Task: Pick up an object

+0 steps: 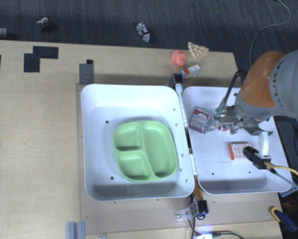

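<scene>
Near side of right bin (pixel 268 183): small orange-and-white packet (pixel 236 150) lying flat, apart from the pincer. Farther in, pincer (pixel 216 121) touching a red-and-clear wrapped packet (pixel 200 119) at its left; finger state cannot tell. Left bin (pixel 94 133) holds a green divided tray (pixel 145 150).

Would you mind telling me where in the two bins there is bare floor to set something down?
The left bin has bare margins all round the green divided tray, widest behind it. In the right bin, the front strip below the small orange packet is bare. Its middle is crowded: the gripper hangs beside the crinkled red-and-clear wrapper.
</scene>
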Motion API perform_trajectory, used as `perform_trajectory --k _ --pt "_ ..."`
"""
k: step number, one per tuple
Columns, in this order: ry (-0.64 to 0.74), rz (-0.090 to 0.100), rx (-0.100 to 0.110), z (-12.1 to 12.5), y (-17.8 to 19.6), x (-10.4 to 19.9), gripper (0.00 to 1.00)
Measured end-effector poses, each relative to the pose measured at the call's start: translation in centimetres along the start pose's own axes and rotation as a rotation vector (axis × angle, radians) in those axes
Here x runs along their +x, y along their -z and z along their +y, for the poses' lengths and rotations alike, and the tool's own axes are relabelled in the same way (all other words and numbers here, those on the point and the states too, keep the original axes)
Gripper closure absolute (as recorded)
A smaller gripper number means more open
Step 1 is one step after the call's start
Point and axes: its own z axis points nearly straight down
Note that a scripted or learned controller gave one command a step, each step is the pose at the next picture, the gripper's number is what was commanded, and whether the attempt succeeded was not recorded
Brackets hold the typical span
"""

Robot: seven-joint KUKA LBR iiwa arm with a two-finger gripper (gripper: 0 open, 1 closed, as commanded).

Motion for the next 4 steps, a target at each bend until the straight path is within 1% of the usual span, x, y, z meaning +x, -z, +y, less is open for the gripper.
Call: perform_trajectory --k 1,2,3,4 --pt "-0.002 0.0 0.007 -7.5 -1.9 -0.1 0.0" --pt "0.001 0.001 0.007 -0.6 -2.1 -0.3 0.0" --pt "0.004 0.0 0.001 -0.4 -0.9 -0.3 1.0" --pt "0.004 0.0 0.001 -0.4 -0.9 -0.3 0.0"
